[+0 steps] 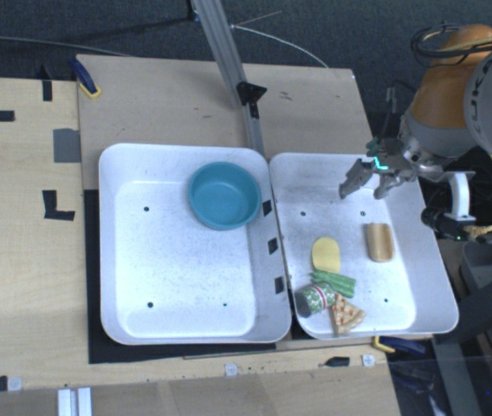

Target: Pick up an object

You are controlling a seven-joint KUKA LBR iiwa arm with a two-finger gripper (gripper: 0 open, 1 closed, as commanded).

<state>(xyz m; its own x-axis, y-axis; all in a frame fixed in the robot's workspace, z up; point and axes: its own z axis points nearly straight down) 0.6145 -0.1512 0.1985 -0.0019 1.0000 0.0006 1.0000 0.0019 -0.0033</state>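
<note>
We see the gripper [366, 183] hanging over the far part of the right bin [419, 315], its two fingers spread wide with nothing between them, so the pick has not yet begun. The nearest candidate looks to be the tan bread-like piece [379, 242], lying alone toward the bin's right side, well apart from the cluster at the near-left corner; we judge it the easiest choice. To do this well, we should bring the gripper straight above the piece, turn the fingers so they close across its narrow width, and descend until the tips straddle it just above the bin floor before closing. The yellow piece [325, 254] sits near the bin's middle, just beside a green vegetable-like item [333, 282]; closer to the near-left corner a small round cup-like object [313, 300] and a pizza-slice toy [345, 315] lie close together, possibly touching, which would make a clean grasp harder there. The left bin [133, 310] holds a blue bowl [223, 195] toward its far-right corner. Both bins rest side by side on the desk [21, 172], their inner rims touching or nearly so.
</note>
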